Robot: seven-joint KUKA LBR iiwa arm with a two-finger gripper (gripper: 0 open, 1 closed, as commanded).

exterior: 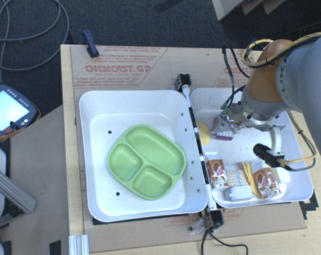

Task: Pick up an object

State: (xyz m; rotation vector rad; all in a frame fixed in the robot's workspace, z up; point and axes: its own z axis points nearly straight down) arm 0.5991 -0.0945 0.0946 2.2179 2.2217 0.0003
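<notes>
Camera view had the gripper (222,127) low by the right bin's (304,187) left wall, finger state unclear, packets (240,178) crowding the front edge

A green divided plate (146,161) with three compartments lies tilted near the middle of the left white bin (91,113). The counter (128,68) beneath is a pale board printed with red lettering at about twelve o'clock from that bin. A blue clamp (90,43) grips the board's far edge at eleven o'clock. Off the counter at nine o'clock sits a handheld pendant (9,112) with a bright screen, and grey cables (27,31) loop across the dark floor at ten o'clock.
</notes>
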